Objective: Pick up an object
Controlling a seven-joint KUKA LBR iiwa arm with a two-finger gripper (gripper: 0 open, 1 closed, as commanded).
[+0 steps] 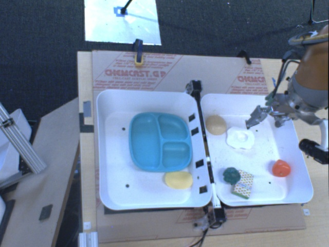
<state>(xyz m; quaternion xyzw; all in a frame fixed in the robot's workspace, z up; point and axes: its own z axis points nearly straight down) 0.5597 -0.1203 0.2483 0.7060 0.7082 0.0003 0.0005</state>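
The right bin holds a tan round roll, a flat white egg-shaped piece, a green broccoli-like piece, a patterned block and an orange-red ball. My gripper hangs over the back of this bin, just above and right of the white piece and right of the tan roll. Nothing shows in its grasp. The grey arm with its orange band comes in from the right.
In the left bin lie a blue divided plate and a yellow lemon-like object near the front wall. A black divider strip runs between the bins. Cardboard lies under both bins.
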